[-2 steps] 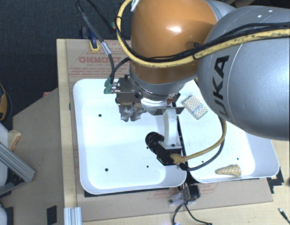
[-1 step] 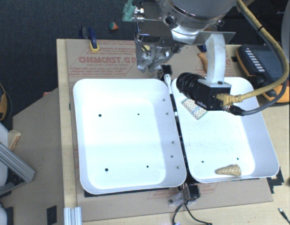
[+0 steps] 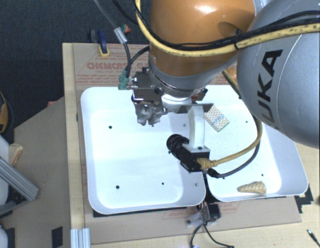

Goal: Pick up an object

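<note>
step: reaching, nothing lifted yet | left bin [image 3: 97, 154] under gripper [image 3: 149, 115], whose closure I cannot tell | arm [image 3: 201, 30] leans in from right, wrist down | objects in right bin [image 3: 284, 159]: patterned packet [image 3: 217, 119], tan cone [image 3: 253, 188] | next: shift right, descend

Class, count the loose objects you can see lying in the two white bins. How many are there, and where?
2, both in the right bin: a patterned packet near its far side and a tan cone-shaped piece near its front edge. The arm may hide others.
</note>
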Controlling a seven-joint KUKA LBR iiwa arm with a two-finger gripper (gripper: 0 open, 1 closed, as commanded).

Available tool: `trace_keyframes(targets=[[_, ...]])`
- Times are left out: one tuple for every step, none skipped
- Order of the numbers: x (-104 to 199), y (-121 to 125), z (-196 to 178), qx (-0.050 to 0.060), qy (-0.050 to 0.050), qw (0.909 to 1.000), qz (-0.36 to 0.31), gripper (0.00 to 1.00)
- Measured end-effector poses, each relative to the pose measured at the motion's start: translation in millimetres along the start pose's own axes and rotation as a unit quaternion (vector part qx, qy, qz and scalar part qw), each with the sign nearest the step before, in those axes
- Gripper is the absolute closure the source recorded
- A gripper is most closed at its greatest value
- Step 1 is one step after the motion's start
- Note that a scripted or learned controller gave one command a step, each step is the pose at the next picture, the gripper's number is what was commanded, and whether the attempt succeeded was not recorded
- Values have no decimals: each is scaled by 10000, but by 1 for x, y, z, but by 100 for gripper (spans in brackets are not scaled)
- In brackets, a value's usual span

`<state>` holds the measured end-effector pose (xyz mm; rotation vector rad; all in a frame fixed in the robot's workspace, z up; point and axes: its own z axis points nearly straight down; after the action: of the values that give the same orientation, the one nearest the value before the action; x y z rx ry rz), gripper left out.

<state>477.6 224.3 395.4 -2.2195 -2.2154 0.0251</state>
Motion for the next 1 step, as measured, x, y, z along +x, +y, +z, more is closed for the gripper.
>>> trace_keyframes(targets=[[-1,0,-149,-164,81,9998,-19,100]])
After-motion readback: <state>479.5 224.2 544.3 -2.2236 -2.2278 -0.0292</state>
